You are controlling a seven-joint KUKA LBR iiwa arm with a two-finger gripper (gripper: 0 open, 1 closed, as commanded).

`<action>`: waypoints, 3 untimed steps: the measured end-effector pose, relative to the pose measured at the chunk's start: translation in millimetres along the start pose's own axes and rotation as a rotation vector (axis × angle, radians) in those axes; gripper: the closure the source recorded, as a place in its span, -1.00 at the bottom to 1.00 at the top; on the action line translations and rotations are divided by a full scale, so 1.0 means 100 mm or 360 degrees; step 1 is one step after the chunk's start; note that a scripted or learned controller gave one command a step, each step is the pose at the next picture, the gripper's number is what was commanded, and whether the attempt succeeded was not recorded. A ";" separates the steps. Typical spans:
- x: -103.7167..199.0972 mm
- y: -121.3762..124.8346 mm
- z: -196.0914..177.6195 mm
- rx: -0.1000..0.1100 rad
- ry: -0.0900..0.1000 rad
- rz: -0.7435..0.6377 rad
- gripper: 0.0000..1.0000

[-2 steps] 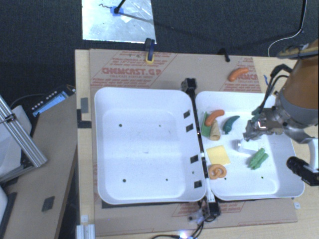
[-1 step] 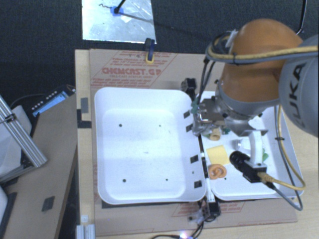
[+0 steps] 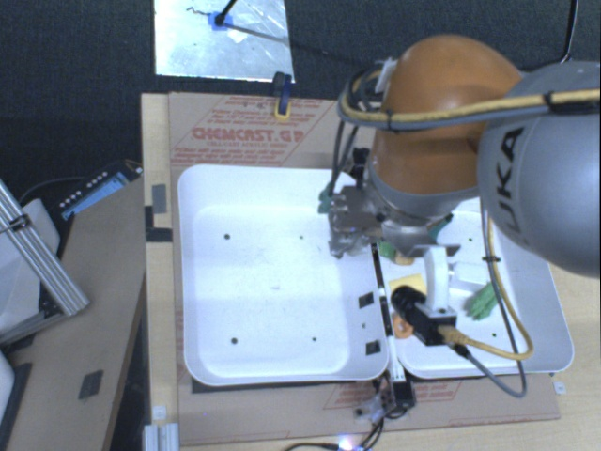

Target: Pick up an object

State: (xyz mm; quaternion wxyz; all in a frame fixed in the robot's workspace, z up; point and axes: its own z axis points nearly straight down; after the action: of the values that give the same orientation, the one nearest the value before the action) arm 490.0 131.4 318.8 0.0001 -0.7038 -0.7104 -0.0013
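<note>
Camera view | my claw (image 3: 346, 228) hangs over the seam between bins, fingers' state: cannot tell | green object (image 3: 483, 303) at its 4 o'clock in right bin (image 3: 554, 346) | looks light, small, stiff plastic | I'd pinch across its narrow middle.

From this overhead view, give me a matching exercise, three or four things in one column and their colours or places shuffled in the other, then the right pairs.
Things:
1. left bin
2. right bin
3. clamp
4. band above the wrist

Descriptions:
A. orange, bulging over the seam between the bins
B. blue and yellow, on the board's far edge
C. white, with small dark dots on its floor
D. white, with a green object and a yellow object inside

Pairs: 1-C, 2-D, 3-B, 4-A
</note>
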 end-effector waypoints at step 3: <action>1.03 0.60 -0.56 -0.0004 0.0000 0.0006 1.00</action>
State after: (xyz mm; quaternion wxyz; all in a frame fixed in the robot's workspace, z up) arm 548.6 234.9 375.6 -0.0008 -0.7051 -0.7091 -0.0022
